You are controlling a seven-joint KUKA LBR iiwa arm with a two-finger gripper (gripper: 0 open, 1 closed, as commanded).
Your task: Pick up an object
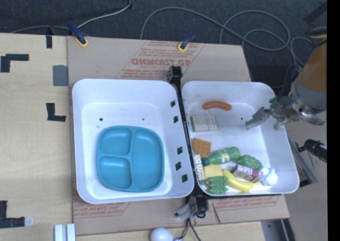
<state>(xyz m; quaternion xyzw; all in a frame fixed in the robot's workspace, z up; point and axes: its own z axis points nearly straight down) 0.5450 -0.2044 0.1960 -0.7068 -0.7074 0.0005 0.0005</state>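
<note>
I see the toy sausage (217, 105) lying at the back of the right bin (234, 88), with a green bottle (223, 156) and banana (238, 181) heaped near the front. My gripper (263, 118) hangs above the bin's right side, fingers apart and holding nothing. A blue plate (130, 158) sits in the left bin (90, 102).

bins (85, 92): white, both.
divided plate (130, 158): plain light blue.
sausage (217, 105): orange-brown.
sponge block (204, 123): pale, speckled green.
cracker (201, 146): tan, gridded.
bottle (223, 156): green.
banana (238, 182): yellow.
arm (314, 78): grey with orange band.
cardboard sheet (154, 59): brown, red lettering.
clamps (79, 37): blue and yellow.
</note>
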